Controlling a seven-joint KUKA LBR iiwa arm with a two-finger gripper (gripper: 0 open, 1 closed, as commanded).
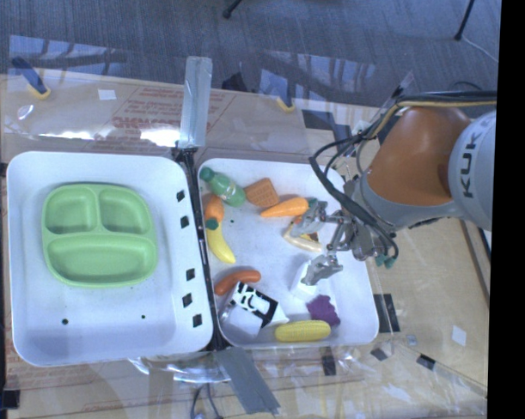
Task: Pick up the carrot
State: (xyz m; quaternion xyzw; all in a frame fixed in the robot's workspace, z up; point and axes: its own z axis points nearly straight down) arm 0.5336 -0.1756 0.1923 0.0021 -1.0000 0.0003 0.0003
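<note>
The carrot (285, 208) lies on its side at roughly 12 o'clock in the right bin (363, 289), tip pointing toward 9 o'clock, just beside the waffle-textured piece (262, 192). The gripper (319, 249) hangs at about 4 o'clock from the carrot, near but apart, nothing between its fingers; the jaw gap cannot be told. Judgement: approach stage, grasp not yet made.

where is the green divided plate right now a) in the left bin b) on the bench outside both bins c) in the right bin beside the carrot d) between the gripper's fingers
a: the green divided plate lies flat in the left bin, while the carrot sits among the toy foods in the right bin.
</note>
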